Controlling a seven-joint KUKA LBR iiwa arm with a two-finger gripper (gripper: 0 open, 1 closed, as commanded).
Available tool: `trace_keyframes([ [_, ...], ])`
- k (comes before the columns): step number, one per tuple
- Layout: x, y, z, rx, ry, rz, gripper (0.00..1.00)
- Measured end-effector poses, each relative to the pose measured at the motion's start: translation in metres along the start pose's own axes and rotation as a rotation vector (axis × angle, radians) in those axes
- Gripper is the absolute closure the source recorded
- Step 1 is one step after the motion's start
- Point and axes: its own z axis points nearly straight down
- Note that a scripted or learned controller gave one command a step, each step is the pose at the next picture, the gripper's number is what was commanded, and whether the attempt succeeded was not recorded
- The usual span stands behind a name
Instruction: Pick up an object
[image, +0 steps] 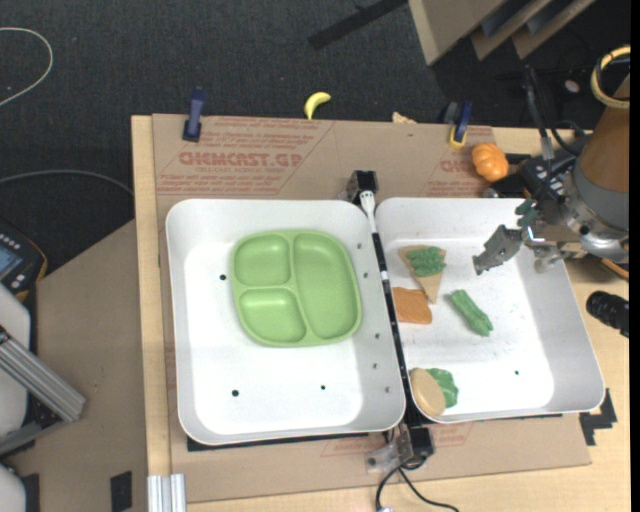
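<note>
With the claw (510, 243) open and empty at right of frame, it should descend squarely over the green pickle (470, 312)

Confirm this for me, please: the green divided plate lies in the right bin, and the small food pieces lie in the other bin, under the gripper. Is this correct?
One point is wrong. The green divided plate lies in the left bin, not the right. The camera view shows it. The small food pieces lie in the other, right bin, with the gripper over that bin.
</note>
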Motion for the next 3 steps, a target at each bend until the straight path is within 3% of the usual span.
trace_keyframes([
  [1, 0.004, -0.050, 0.188, 0.007, 0.002, 0.003, 0.00],
  [2, 0.004, -0.047, 0.171, -0.003, -0.001, 0.002, 1.00],
  [3, 0.013, -0.053, 0.068, -0.011, -0.002, -0.002, 1.00],
])
